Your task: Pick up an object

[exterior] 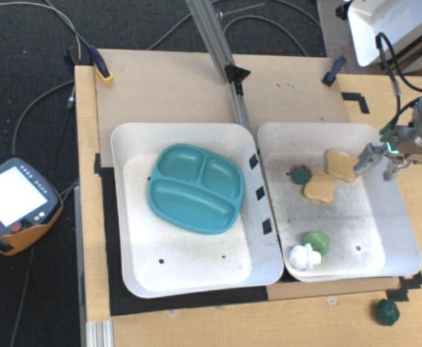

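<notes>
The right bin (pixel 392 230) holds two tan bread-like slices, one (pixel 339 165) near its far right and one (pixel 319 189) just in front of it. To their left lies a small red and green piece (pixel 300 173). A green lump (pixel 316 241) and a white toy (pixel 304 256) sit at the bin's near left corner. My gripper (pixel 379 163) hangs over the far right part of this bin, just right of the upper slice. It is open, with nothing between its fingers.
A teal divided plate (pixel 196 188) lies in the left bin (pixel 131 266). A green ball (pixel 386 311) rests on the bench outside the right bin's near corner. A metal post (pixel 218 42) slants over the bench behind the bins.
</notes>
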Tool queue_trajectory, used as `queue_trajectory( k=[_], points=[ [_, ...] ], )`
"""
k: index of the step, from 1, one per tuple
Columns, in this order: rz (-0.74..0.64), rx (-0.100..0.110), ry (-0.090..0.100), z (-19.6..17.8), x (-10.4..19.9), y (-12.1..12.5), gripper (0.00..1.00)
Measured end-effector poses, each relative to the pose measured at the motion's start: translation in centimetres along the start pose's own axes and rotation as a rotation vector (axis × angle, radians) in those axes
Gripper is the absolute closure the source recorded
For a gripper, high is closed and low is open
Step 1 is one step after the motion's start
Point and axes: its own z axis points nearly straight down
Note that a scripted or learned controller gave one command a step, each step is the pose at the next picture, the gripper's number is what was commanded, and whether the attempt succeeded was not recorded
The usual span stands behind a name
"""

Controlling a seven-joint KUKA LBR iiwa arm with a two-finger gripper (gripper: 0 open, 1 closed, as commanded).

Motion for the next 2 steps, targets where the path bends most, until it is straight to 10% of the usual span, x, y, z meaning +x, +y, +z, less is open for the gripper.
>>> queue_trajectory(
  k=[2],
  points=[
    [0.0, 0.003, 0.001, 6.1, 0.0, -0.2, 0.0]
  ],
)
